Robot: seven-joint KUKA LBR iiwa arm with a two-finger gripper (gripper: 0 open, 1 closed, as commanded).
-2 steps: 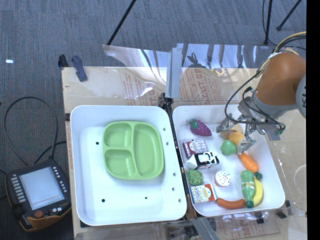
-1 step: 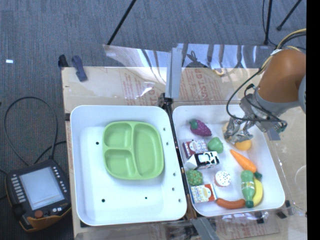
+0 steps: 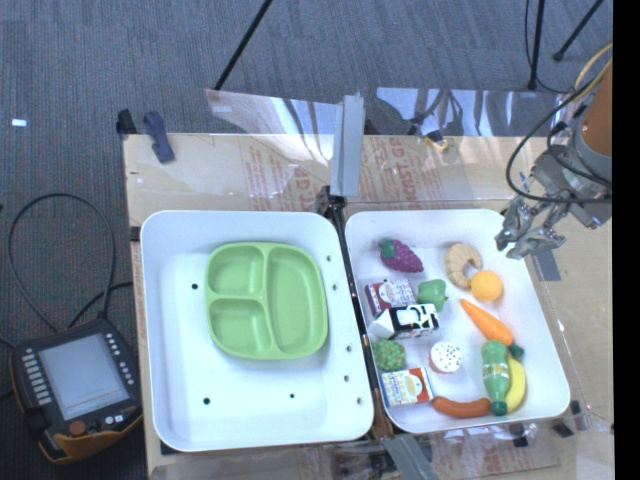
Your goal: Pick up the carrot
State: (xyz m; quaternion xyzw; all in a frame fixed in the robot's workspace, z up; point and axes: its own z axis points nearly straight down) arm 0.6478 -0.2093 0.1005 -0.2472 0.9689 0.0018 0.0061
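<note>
the bench [image 3: 240, 173] carries two shallow white bins side by side. the left bin [image 3: 170, 368] lies well to the left of the fingers and holds a green divided plate [image 3: 268, 299] with three compartments, sitting flat. the right bin [image 3: 545, 313] sits just below and left of the fingers and is crowded with toy food.

the arm comes in from the right edge, and its gripper [image 3: 528, 231] hangs over the upper right corner of the right bin, above the rim. its two fingers are spread apart with nothing between them.

the carrot [image 3: 487, 320] lies in the right bin, below the fingers and a little to the left, apart from them, slanting with its leafy end down to the right. just above it, closer to the fingers, rests an orange [image 3: 486, 286], and left of that a pale croissant [image 3: 462, 262]. further left of the fingers is a bunch of purple grapes [image 3: 402, 255].

below the carrot a green bottle [image 3: 494, 370] lies beside a banana [image 3: 516, 380], with a sausage [image 3: 461, 406] along the bin's lower edge. towards the bin's middle are a black and white milk carton [image 3: 410, 320], a green pepper [image 3: 432, 291], a broccoli floret [image 3: 389, 353], a small white cupcake [image 3: 446, 356] and two small printed cartons, one [image 3: 389, 294] above the milk carton and one [image 3: 405, 385] below.

on the floor far to the left sits a handheld control pendant [image 3: 72, 380].
</note>
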